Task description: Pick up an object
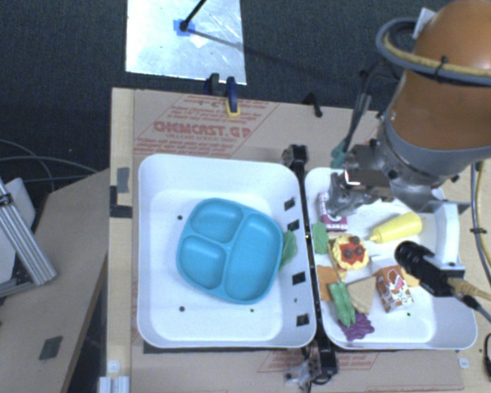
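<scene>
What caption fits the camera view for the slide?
Gripper hangs over the right bin of toy food; blue divided plate sits in the left bin.

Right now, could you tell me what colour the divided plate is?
The plate is light blue; camera view.

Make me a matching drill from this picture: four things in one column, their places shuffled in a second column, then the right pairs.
Things
1. blue divided plate
2. yellow toy bottle
3. purple grapes
4. pincer

Places
A. by the front wall of the right bin
B. middle of the left bin
C. over the right bin's back left part
D. right bin, towards the back, to the right of the pincer

Pairs: 1-B, 2-D, 3-A, 4-C
</scene>
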`<move>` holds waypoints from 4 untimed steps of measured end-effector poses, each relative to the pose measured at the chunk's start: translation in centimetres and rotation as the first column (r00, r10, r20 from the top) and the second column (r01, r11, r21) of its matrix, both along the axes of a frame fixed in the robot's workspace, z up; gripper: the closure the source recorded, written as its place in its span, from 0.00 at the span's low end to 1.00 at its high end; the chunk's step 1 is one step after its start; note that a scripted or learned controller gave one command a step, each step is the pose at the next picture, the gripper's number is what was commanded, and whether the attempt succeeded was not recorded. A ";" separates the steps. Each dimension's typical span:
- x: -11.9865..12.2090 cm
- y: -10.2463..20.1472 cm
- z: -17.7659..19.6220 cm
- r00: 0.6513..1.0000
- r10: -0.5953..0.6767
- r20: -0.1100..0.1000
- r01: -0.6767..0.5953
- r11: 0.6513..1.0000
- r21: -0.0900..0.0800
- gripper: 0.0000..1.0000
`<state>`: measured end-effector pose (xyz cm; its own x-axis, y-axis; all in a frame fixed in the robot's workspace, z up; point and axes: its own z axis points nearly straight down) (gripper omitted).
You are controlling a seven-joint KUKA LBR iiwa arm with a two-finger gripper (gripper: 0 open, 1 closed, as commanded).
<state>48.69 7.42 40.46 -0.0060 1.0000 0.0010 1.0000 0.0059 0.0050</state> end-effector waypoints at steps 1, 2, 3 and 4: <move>0.0 6.0 3.8 1.000 0.004 0.000 -0.004 1.000 0.002 1.00; 0.0 5.6 4.7 1.000 0.004 0.000 -0.004 1.000 0.000 1.00; 0.0 -2.0 13.6 1.000 -0.012 0.008 0.012 1.000 0.000 1.00; -0.1 -4.4 8.1 1.000 -0.008 -0.007 0.008 1.000 -0.002 1.00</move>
